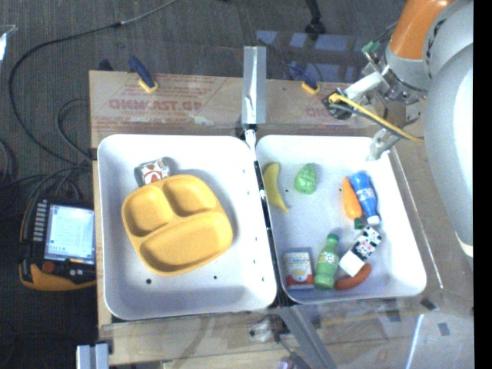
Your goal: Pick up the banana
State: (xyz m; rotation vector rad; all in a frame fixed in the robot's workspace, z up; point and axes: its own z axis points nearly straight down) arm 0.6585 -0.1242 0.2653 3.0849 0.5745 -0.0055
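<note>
Dark carpet and cables behind a plywood worktop (pixel 192 102) with two white bins. Tool (pixel 378 146) parked over the right bin's (pixel 407 283) far right corner, can't tell its state. Banana (pixel 274 187) well off toward the divider, left edge of that bin, long axis running far-to-near. Yellow, slightly curved, lying flat, green thing (pixel 306 178) just beside.

Two white bins (pixel 108 229) side by side on one bench. One yellow divided plate (pixel 178 223) and one small can (pixel 152 171) in the left. In the right: one banana (pixel 274 186), one green pepper (pixel 306 178), one carrot (pixel 350 198), one blue bottle (pixel 364 195), one green bottle (pixel 327 261), one sausage (pixel 354 280), one cow-patterned carton (pixel 361 250), one small tub (pixel 298 269).
</note>
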